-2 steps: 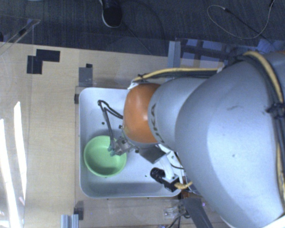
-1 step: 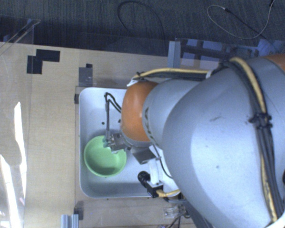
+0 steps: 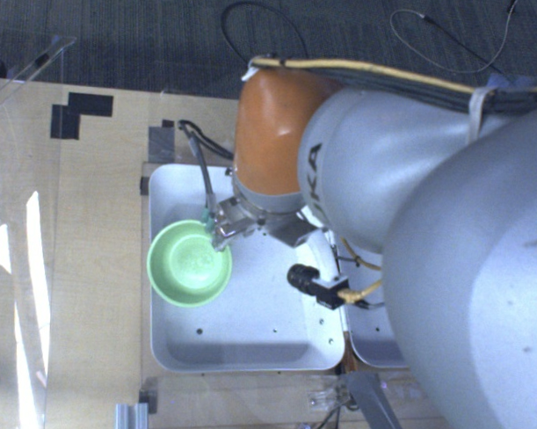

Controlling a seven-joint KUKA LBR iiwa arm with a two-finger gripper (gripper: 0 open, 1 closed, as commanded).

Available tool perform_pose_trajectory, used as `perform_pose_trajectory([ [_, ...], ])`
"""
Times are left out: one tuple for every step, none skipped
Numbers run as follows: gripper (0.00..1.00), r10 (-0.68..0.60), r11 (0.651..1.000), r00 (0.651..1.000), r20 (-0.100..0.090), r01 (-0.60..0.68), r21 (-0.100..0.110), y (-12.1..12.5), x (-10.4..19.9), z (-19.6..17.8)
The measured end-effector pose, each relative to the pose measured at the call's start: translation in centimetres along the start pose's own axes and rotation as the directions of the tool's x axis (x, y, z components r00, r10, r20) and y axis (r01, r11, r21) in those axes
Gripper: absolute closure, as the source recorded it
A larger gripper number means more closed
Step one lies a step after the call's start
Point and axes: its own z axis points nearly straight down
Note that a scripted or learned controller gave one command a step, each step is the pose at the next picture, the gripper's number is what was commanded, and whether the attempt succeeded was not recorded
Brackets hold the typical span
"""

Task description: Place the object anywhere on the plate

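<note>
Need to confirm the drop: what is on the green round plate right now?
The green round plate in the left white bin looks bare across its visible surface. The gripper overlaps its upper right rim, so anything beneath there is hidden.

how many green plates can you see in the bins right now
1. The green plate lies at the left side of the left bin, with the pincer over its upper right rim. The arm covers most of the right bin, so more may be hidden.

My arm (image 3: 409, 214) is bulky rounded grey casing with dark lettering, a glossy orange band (image 3: 271, 130) at ten o'clock, a yellow cable (image 3: 361, 70) along twelve o'clock, and a black connector (image 3: 314, 284) near centre.
</note>
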Motion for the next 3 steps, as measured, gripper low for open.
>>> perform_pose_trajectory([
  [1.00,-0.515,0.857,0.857,0.012,0.515,-0.012,0.4,0.1,11.0],
  [1.00,-0.299,0.954,0.954,0.003,0.299,-0.006,3.7,-0.4,-0.8],
  [1.00,-0.010,1.000,1.000,0.003,0.010,0.012,0.6,-0.6,10.0],
])
